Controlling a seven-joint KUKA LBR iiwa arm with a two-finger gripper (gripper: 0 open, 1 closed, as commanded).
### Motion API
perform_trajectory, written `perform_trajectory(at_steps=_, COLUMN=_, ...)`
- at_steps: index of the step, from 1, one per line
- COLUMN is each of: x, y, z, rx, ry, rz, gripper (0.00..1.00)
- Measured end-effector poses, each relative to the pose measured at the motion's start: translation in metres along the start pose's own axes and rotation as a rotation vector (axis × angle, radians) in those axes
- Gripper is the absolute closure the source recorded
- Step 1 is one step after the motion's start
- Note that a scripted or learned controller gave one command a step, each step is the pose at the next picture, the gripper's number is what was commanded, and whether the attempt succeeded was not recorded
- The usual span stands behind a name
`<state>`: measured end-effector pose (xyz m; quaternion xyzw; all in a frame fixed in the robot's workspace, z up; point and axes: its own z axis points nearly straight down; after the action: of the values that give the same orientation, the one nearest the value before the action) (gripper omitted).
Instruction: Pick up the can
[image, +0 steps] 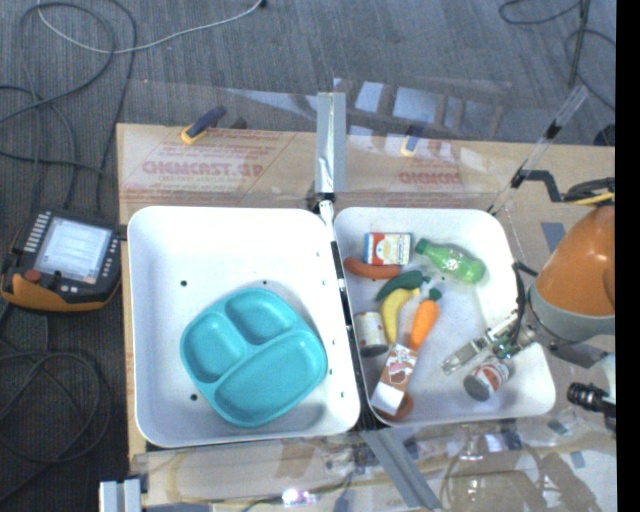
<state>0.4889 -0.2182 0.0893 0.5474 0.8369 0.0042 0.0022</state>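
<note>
Grey carpet floor (200, 80) w/ black cables (60, 110).

A teal divided plate (254, 356) lies in the left bin (160, 240); carrot (424, 322), banana (392, 310) and green bottle (452, 260) share the right bin (500, 235)

Red print "CHEMCAST" on brown protective sheet (215, 165) behind bins; other labels too small to read.

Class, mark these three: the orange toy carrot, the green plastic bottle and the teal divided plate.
orange toy carrot (424, 322), camera view, mid body
green plastic bottle (455, 262), camera view, on its label
teal divided plate (262, 385), camera view, floor of its largest compartment
</note>
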Motion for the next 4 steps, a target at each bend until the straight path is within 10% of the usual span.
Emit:
perform_trajectory(at_steps=1, x=0.0, y=0.001, z=0.0, rx=-0.002, ry=0.001, rz=0.027, gripper=0.0)
perform_trajectory(at_steps=2, x=0.014, y=0.073, z=0.0, rx=-0.002, ry=-0.011, rz=0.033, gripper=0.0)
perform_trajectory(at_steps=3, x=-0.01, y=0.009, z=-0.067, rx=0.011, ry=-0.002, rz=-0.014, gripper=0.0)
perform_trajectory(at_steps=4, x=-0.004, y=-0.004, z=0.0, rx=0.003, ry=-0.007, rz=-0.249, gripper=0.0)
